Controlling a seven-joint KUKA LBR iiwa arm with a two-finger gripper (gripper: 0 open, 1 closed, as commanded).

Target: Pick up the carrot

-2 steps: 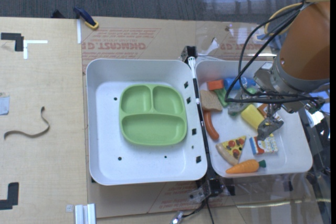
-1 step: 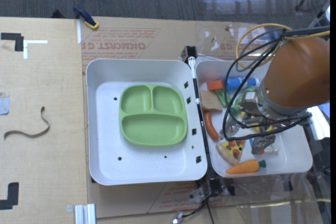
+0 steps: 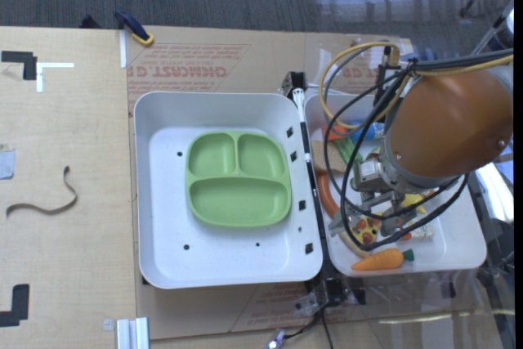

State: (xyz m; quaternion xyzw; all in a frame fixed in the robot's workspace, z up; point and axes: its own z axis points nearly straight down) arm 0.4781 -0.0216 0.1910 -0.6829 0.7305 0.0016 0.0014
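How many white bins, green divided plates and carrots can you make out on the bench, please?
White bins: 2, the left bin and the right bin
Green divided plates: 1, the plate in the left bin
Carrots: 1, the carrot at the near edge of the right bin
Total: 4

Arm (image 3: pixel 445 123), cables (image 3: pixel 351 176) crowd right bin (image 3: pixel 458 253); carrot (image 3: pixel 378 261) seemingly clear.

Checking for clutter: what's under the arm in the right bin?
Carrot at the near edge, a hot dog, other small toys; the arm covers the rest.
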